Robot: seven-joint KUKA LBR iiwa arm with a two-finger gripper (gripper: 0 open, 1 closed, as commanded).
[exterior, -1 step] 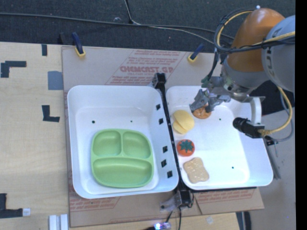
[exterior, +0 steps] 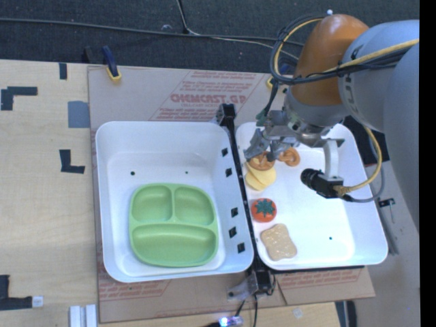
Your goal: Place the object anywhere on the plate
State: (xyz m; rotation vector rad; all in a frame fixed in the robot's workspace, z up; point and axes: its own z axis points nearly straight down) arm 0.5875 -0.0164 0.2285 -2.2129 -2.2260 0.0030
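Observation:
A green plate (exterior: 174, 225) with three compartments lies in the left white bin (exterior: 112, 148). In the right bin (exterior: 354, 244), my gripper (exterior: 264, 152) is low over the far left corner. It sits right above an orange pretzel-shaped toy (exterior: 258, 162) and a pale yellow piece (exterior: 261, 177). Just right of the gripper lies a second orange pretzel piece (exterior: 291, 157). A red tomato toy (exterior: 263, 209) and a tan bread slice (exterior: 278, 242) lie nearer the front. The gripper hides part of the orange toy beneath it.
A black divider (exterior: 235, 182) runs where the two bins meet. A black cable connector (exterior: 320, 182) hangs off the arm over the right bin. Cardboard (exterior: 197, 94) lies under both bins.

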